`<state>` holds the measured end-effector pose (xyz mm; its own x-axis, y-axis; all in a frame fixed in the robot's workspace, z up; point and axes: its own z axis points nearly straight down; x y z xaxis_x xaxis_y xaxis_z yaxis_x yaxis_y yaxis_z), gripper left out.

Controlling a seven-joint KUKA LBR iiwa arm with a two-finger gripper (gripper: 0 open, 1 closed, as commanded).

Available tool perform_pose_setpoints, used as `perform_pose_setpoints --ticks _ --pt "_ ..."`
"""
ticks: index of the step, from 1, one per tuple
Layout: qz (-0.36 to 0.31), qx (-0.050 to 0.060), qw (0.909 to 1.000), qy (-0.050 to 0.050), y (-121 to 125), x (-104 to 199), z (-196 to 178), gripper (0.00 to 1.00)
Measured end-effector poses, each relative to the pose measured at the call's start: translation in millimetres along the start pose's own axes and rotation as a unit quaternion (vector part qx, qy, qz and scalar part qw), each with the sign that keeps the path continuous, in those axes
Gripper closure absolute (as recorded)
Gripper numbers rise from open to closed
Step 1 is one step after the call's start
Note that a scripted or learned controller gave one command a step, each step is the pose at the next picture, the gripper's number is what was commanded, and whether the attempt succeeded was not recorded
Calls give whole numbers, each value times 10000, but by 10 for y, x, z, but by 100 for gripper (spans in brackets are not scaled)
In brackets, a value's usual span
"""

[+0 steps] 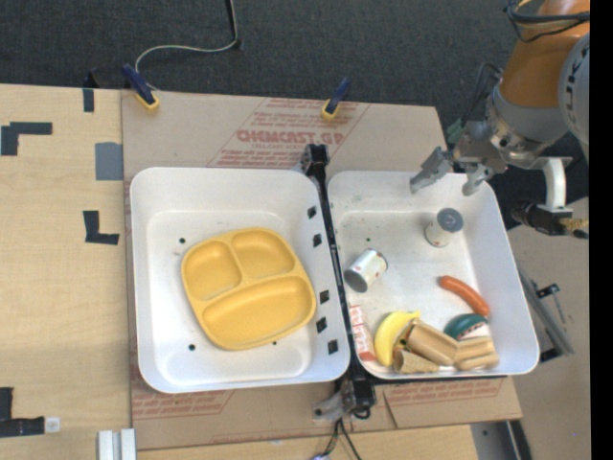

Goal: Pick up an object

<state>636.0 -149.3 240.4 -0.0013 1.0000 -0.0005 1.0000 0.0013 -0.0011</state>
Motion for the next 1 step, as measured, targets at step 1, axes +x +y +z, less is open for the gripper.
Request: perform_pose_setpoints --ticks 1 --pt "8 10 10000 2 -540 -460 1424 0"
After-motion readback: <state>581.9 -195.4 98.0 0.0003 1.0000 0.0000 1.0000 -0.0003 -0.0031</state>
